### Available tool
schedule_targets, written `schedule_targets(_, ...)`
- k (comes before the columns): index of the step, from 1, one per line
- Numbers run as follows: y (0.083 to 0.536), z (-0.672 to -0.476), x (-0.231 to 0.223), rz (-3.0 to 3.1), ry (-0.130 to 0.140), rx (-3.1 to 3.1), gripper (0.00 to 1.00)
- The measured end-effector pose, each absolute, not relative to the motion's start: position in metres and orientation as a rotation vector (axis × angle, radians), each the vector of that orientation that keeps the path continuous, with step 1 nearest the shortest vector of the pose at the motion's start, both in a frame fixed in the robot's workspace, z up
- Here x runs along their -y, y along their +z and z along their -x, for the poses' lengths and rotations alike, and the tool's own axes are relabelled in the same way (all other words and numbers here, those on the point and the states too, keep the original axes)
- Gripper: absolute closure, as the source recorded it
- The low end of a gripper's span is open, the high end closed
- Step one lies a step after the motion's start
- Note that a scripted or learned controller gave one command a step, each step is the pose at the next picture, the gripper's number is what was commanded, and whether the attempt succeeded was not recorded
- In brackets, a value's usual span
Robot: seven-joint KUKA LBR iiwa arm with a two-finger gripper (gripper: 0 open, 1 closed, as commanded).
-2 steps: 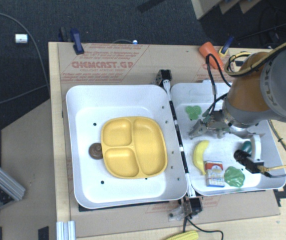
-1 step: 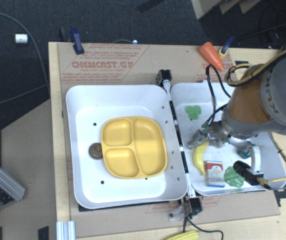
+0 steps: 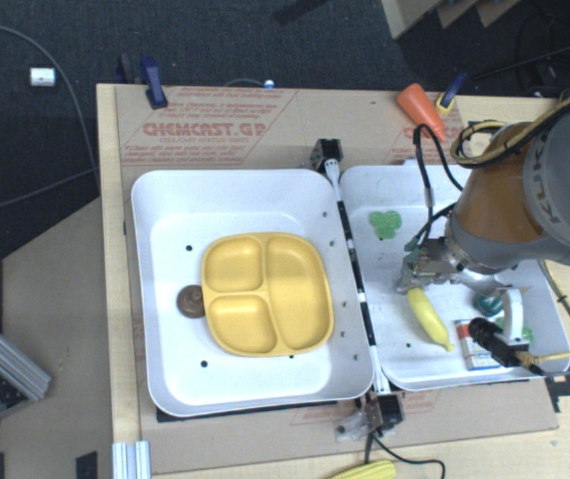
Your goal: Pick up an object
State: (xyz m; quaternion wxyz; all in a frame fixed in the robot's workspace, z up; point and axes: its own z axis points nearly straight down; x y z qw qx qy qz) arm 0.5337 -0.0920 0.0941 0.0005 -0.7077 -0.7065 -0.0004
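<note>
Nothing is lifted yet, by my reading. The gripper (image 3: pixel 419 270) is low in the right bin (image 3: pixel 389 362); whether it is open or closed I cannot tell. The yellow banana (image 3: pixel 428 317) lies just below it, untouched, and the green piece (image 3: pixel 386 224) lies beyond.

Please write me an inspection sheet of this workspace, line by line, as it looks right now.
Surface: bench with brown printed sheet; left bin and right bin side by side.
Job's things: yellow divided plate and brown round piece in left bin; banana, green piece, teal item and small box in right bin.
Clutter: orange tool, blue clip on bench.
Grippers: gripper low over right bin, just above banana.
Cables: black cable along arm.
Surroundings: dark carpet.
</note>
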Motion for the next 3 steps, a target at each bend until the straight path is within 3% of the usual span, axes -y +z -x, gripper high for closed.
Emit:
schedule_targets(1,0.186,-0.614,0.04,2.221,-0.004,2.224,1.0)
schedule_targets(2,0.185,-0.613,0.041,2.221,0.0,2.223,0.0)
schedule_targets(3,0.185,-0.558,0.083,2.222,0.003,2.219,0.0)
